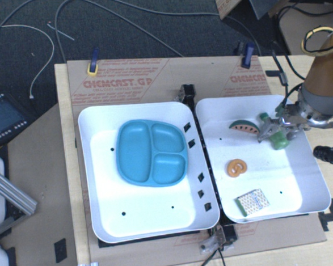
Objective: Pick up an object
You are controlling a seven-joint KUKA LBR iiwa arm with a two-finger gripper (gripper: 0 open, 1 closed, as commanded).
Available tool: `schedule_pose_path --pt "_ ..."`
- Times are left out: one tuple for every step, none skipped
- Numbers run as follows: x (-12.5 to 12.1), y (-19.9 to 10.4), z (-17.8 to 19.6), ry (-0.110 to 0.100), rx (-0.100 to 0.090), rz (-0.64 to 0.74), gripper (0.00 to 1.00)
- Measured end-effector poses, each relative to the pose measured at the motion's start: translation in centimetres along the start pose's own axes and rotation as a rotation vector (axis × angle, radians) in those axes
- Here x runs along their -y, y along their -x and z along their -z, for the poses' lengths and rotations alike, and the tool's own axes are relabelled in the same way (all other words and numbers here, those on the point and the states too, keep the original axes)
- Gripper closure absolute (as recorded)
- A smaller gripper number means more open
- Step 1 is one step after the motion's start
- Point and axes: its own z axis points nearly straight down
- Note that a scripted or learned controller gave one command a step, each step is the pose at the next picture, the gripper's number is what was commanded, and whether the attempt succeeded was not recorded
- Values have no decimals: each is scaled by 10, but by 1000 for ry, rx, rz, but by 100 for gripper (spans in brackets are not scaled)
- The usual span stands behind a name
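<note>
In the right bin (305, 171) lie a watermelon-slice toy (243, 126), an orange ring-shaped piece (236, 168) and a small patterned pad (252, 201). A green object (280, 141) sits at the bin's far right part, with a smaller green bit (264, 117) just up and left of it. My gripper (273, 130) is low over this green object, right beside the end of the watermelon slice. The grey arm (323, 98) with its orange band reaches in from the right and hides part of the green object.
The left bin (101, 179) holds a blue divided plate (152, 152). A row of black clips (199, 173) runs along the seam between the bins. Cables lie on the dark floor beyond the bench.
</note>
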Motion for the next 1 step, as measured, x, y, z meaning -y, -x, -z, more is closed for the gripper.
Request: schedule_pose_path --pt "-4 1 -39 20 3 4 0"
